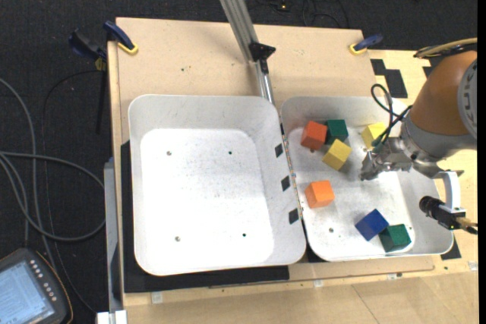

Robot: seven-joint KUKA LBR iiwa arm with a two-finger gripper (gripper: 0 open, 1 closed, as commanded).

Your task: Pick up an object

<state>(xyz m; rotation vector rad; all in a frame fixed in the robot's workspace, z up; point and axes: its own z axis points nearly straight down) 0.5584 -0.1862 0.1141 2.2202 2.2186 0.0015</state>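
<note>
Wooden cubes lie scattered in the right white bin [437, 243]: the yellow cube [337, 154] nearest the gripper [370, 165], just at its nine o'clock, a second yellow cube [372, 134] at its twelve, the blue cube [371, 224] at six. The step in hand looks like the approach, nothing visibly held; how wide the jaws stand I cannot tell, so the next move calls for settling squarely over one cube.

Two bins side by side on the counter [197, 49], left bin [152, 163] at 9 o'clock, right bin [349, 231] at 3 o'clock holding blocks [336, 154], tool [370, 167] over its 2 o'clock part, two blocks [383, 230] touching at 5 o'clock.
</note>
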